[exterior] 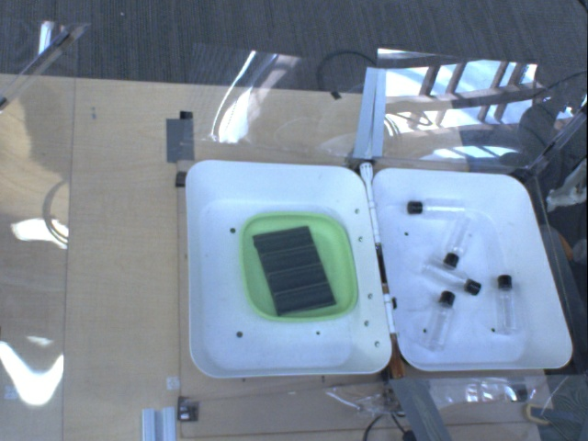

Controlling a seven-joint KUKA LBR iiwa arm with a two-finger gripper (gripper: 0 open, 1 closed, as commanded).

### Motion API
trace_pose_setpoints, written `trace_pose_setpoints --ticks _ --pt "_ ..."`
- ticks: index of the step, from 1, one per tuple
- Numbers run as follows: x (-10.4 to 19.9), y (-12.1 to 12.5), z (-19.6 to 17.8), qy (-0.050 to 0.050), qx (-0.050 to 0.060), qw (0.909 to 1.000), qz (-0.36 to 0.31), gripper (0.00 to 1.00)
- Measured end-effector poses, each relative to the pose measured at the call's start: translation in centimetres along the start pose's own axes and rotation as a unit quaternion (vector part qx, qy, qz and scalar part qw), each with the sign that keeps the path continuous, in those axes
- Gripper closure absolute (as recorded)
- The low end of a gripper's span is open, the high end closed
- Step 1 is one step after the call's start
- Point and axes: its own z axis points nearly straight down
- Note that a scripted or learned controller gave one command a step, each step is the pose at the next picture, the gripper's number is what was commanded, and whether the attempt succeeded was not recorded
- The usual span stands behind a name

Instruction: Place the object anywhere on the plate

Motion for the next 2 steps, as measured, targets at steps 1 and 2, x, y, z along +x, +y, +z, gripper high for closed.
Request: trace_pose_setpoints --ticks 1,2 --pt "1.0 0.7 6.8 0.000 0.001 0.9986 0.053 0.00" --pt "-0.3 -0.2 1.4 0.000 -0.003 0.9945 0.105 0.00"
